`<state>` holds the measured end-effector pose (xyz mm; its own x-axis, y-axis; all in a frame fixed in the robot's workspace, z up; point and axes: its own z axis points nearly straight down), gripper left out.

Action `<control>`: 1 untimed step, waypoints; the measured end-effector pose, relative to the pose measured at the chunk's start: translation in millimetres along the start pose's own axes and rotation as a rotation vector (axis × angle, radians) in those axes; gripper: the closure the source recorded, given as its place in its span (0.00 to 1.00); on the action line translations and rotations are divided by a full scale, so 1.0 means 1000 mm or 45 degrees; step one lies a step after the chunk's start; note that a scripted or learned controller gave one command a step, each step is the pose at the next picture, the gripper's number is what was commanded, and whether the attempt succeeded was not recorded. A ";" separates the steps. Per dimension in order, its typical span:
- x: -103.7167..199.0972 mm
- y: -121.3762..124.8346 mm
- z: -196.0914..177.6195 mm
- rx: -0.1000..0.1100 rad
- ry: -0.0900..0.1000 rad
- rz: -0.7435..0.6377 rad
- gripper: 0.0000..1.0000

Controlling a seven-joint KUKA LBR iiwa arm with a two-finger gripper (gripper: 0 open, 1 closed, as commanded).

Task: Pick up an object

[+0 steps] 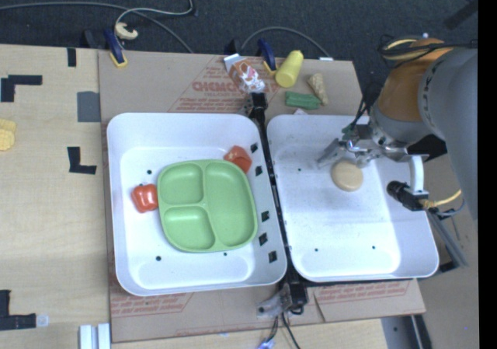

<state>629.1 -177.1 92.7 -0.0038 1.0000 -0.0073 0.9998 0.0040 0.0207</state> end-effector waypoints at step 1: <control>0.004 -0.018 -0.001 -0.003 -0.004 0.002 0.00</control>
<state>610.7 -172.9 92.9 -0.0020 0.9999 -0.0103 0.9997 0.0022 0.0228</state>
